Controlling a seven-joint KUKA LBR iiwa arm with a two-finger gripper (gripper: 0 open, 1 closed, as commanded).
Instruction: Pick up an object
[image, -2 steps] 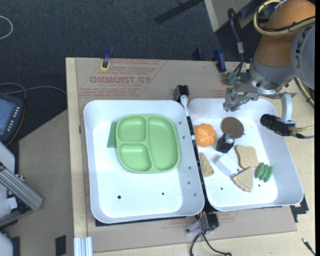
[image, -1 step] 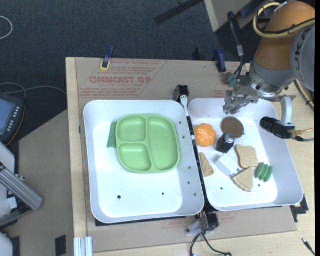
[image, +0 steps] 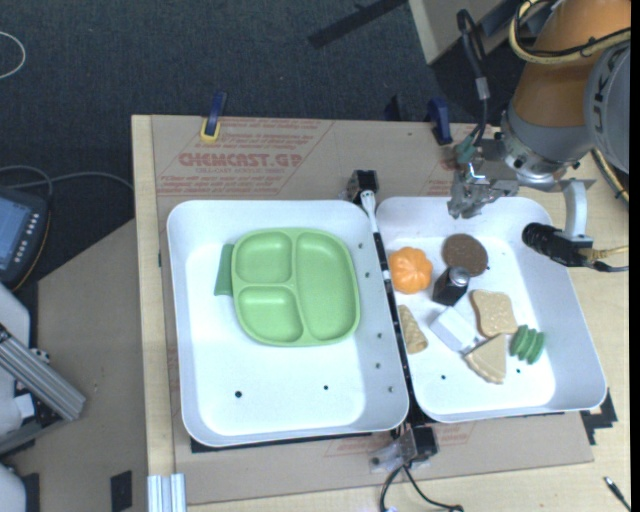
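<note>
The right bin (image: 570, 340) holds an orange fruit (image: 410, 270), a brown round cookie (image: 465, 253), a dark cylinder (image: 450, 286), a white block (image: 452, 328), two bread slices (image: 493, 312) (image: 488, 359), a tan piece (image: 411, 330) and a green ridged piece (image: 526, 343). My gripper (image: 466, 205) hangs over the bin's far rim, just above the cookie and apart from it. Nothing shows between its fingers.
The left bin (image: 200, 370) holds a green divided plate (image: 296, 286). A black clip (image: 363, 184) sits at the far end of the seam between the bins. The arm's grey body and orange band (image: 560, 95) stand at the upper right. A black fitting (image: 552, 243) juts over the right bin's far right side.
</note>
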